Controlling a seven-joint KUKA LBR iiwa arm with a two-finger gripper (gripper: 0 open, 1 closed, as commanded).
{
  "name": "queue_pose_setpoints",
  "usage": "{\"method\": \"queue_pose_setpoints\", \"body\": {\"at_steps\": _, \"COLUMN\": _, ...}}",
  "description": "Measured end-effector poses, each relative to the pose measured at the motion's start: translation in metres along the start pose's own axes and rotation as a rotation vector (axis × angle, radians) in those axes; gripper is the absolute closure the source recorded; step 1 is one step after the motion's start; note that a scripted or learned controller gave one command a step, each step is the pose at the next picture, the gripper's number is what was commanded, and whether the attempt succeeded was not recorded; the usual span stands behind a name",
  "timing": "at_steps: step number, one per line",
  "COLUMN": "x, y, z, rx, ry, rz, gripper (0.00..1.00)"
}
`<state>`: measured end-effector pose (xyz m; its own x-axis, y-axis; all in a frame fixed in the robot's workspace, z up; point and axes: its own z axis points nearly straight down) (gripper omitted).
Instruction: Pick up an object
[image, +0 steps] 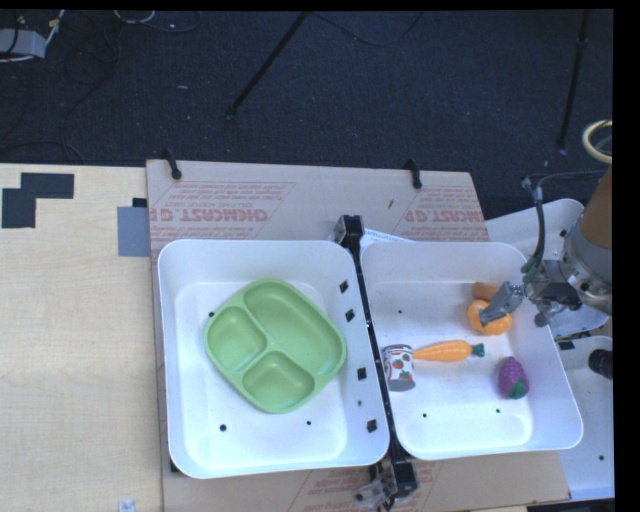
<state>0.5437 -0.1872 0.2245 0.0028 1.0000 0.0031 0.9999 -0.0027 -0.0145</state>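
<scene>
My gripper (522, 308) hangs over the right edge of the right bin (450, 440), reaching in from the right. Its two fingers stand apart, open, with nothing between them. The left finger (497, 311) lies over an orange round toy fruit (484, 314) near the bin's far right. Left of that fruit and nearer the front lies a toy carrot (442, 351) with a green tip. A small printed can (398, 367) stands by the divider. A purple grape bunch (513, 377) sits at the right, in front of the gripper.
The left bin (190, 420) holds a green three-compartment plate (274, 344). A black clamp bar (365, 340) runs between the bins. Cardboard (300, 205) lies under both bins, and a cable (538, 215) arcs above the gripper.
</scene>
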Motion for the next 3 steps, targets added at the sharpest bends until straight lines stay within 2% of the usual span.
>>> {"method": "queue_pose_setpoints", "body": {"at_steps": 1, "x": 0.000, "y": 0.003, "z": -0.007, "rx": -0.013, "ry": -0.003, "rz": -0.003, "gripper": 0.00}}
{"method": "queue_pose_setpoints", "body": {"at_steps": 2, "x": -0.005, "y": 0.004, "z": 0.038, "rx": -0.008, "ry": -0.001, "rz": -0.002, "gripper": 0.00}}
{"method": "queue_pose_setpoints", "body": {"at_steps": 3, "x": -0.002, "y": -0.007, "z": 0.093, "rx": -0.008, "ry": 0.000, "rz": -0.003, "gripper": 0.00}}
